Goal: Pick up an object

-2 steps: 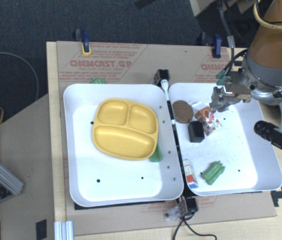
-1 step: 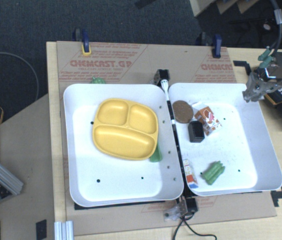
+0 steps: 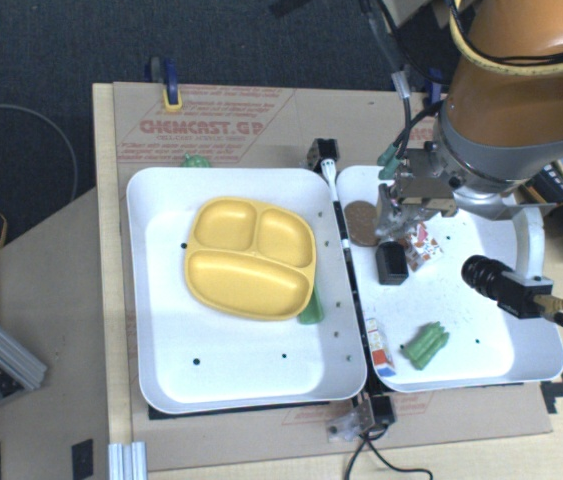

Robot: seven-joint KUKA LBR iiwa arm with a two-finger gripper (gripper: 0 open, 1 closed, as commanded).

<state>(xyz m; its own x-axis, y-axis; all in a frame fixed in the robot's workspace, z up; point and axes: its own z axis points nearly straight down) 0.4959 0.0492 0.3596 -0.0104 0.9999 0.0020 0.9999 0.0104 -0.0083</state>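
The grey two-finger gripper (image 3: 393, 258) is seen lowered into the right shallow white bin (image 3: 521, 353), near its left wall; whether it is released or clenched cannot be told. Just beside it lie a brown round disc (image 3: 360, 222) and a red-and-white patterned packet (image 3: 423, 244). A green ridged plastic piece (image 3: 425, 345) rests nearer the front (well apart from the gripper). A yellow three-compartment plastic plate (image 3: 251, 258) is found in the left white bin (image 3: 161, 298)
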